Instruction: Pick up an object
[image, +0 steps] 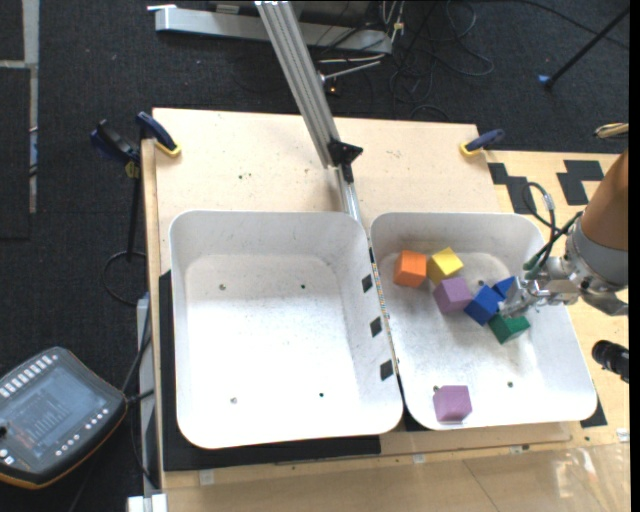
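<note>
The right bin (560, 395) holds a cluster of small blocks: an orange one (410, 268), a yellow one (446, 264), a purple one (453, 294), a blue one (487, 303) and a green one (510, 327). A second purple block (452, 403) lies alone near the bin's front. My gripper (520, 300) reaches in from the right and sits low at the blue and green blocks, on their right side. A small blue piece shows right at its tip. The blocks and the wrist hide how the gripper meets them.
The left bin (200, 250) stands beside the right one, with a metal pole (305, 85) slanting up from between them. Clamps (160, 135) (480, 142) grip the board's back corners. A teach pendant (55, 410) lies at the lower left.
</note>
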